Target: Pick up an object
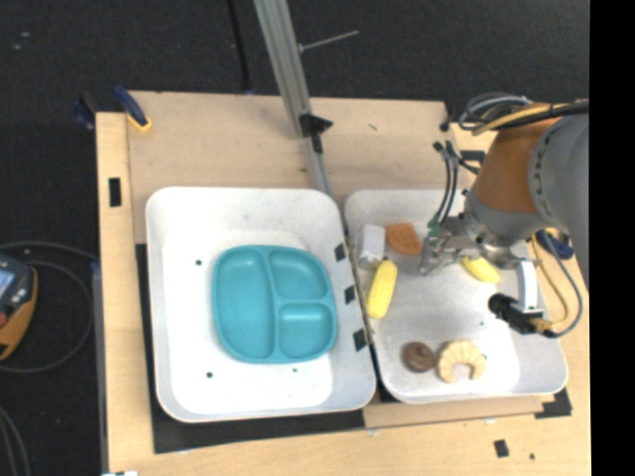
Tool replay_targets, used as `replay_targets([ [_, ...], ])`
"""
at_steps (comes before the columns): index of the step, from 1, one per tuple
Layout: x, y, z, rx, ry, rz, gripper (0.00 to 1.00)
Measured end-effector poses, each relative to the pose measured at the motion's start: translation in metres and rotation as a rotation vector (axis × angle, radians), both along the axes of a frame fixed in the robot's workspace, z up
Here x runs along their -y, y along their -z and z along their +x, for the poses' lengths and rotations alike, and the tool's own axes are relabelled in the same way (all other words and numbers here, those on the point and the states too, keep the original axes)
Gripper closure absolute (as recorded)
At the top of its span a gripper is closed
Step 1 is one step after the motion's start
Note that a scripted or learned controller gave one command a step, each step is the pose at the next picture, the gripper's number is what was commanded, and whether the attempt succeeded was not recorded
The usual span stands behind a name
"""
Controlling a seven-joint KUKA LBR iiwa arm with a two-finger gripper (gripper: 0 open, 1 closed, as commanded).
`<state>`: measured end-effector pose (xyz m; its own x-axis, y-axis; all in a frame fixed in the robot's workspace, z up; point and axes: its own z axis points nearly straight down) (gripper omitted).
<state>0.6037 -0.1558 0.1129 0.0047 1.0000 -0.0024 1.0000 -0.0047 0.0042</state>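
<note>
Six small objects are counted in the right bin. One yellow corn cob is laid lengthwise near the bin's left wall. One small grey-white block is set just above it, and one orange-brown piece is placed just beside that block. One dark brown ring-shaped piece is seen near the front edge, and one pale tan, curled pastry-like piece is found just beside it, to its right. One yellow piece, partly hidden by the arm, is seen beneath the wrist.

The gripper is lowered into the upper middle of the right bin, near the orange-brown piece and close to the corn cob's upper end. No object is seen between its tips, and whether it is spread or closed cannot be told from this slant.

The grey arm with its orange band is extended in from the right, with cables looped around the wrist.

In the left bin, one teal divided plate with three compartments is laid flat. Both bins are set side by side on the wooden bench. One aluminium rail is angled up from behind the bins.
</note>
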Motion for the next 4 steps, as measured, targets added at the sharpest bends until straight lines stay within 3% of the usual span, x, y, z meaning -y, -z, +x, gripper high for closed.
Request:
replay_targets([
  [2,0.009,-0.099,0.007,0.002,-0.007,0.0,1.0],
  [3,0.011,-0.125,0.008,0.001,-0.007,0.001,1.0],
  [4,-0.048,-0.119,-0.004,-0.003,-0.012,0.003,1.0],
])
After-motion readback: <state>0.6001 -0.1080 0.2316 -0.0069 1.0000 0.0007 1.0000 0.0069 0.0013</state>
